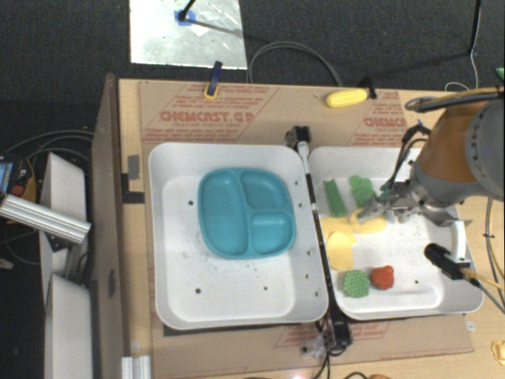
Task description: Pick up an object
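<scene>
Green ball [355, 283] sits at the right bin's [410, 305] front edge; pincer [371, 212] state unclear, so descend squarely over the yellow piece [369, 226]

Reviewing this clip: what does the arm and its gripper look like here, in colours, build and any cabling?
The arm is a thick rounded grey body with an orange-brown band above the wrist. Thin dark cables run alongside the band toward the gripper, which is a compact grey metallic assembly. A black part with a pale bracket juts from the arm's lower side. No lettering is legible on it.
</scene>
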{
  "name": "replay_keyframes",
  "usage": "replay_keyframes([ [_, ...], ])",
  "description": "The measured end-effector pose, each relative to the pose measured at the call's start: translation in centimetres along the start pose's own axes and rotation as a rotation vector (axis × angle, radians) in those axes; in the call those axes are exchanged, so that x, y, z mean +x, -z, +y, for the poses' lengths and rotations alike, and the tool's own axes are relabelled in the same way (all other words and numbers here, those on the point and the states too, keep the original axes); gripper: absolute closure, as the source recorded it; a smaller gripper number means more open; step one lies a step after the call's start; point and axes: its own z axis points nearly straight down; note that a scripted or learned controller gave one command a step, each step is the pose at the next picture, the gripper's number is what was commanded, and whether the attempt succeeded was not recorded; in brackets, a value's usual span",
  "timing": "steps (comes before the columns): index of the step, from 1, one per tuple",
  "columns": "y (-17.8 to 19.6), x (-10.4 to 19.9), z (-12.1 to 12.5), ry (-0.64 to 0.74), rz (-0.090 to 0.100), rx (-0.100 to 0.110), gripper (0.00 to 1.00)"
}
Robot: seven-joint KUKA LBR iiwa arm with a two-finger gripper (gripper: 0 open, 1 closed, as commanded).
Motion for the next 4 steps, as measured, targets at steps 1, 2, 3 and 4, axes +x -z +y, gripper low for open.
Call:
replay_keyframes([
  [1, -1.6, 1.2, 8.5, 0.007, 0.004, 0.002, 0.00],
  [2, -1.5, 2.4, 9.8, 0.004, 0.005, 0.007, 0.00],
  [3, -1.6, 1.7, 7.3, -0.001, 0.004, 0.011, 0.00],
  [4, -0.5, 1.7, 7.6, 0.004, 0.003, 0.007, 1.00],
])
